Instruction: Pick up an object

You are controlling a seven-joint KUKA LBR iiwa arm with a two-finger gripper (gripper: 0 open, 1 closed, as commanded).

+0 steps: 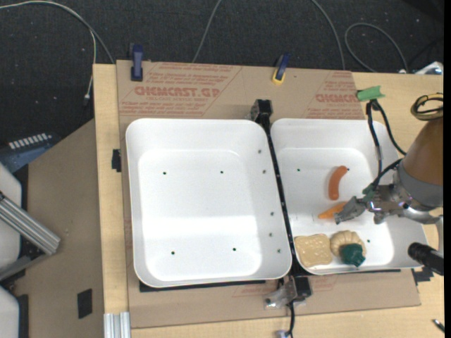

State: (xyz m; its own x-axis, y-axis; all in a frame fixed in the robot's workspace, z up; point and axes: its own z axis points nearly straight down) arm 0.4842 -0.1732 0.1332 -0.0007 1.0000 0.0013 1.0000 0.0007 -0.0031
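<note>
Gripper point(350, 211): we see fingers spread, holding nothing, beside carrot point(330, 213).
Room: left bin point(134, 189) bare to every rim.

An orange sausage point(338, 182), carrot piece point(330, 213), bread slice point(313, 249) and green-tipped bun point(349, 245) lie in the right bin point(317, 136).

White bins point(197, 136) hold an orange sausage point(337, 182), tan bread point(313, 249) and a possibly green-tipped vegetable point(350, 246).
</note>
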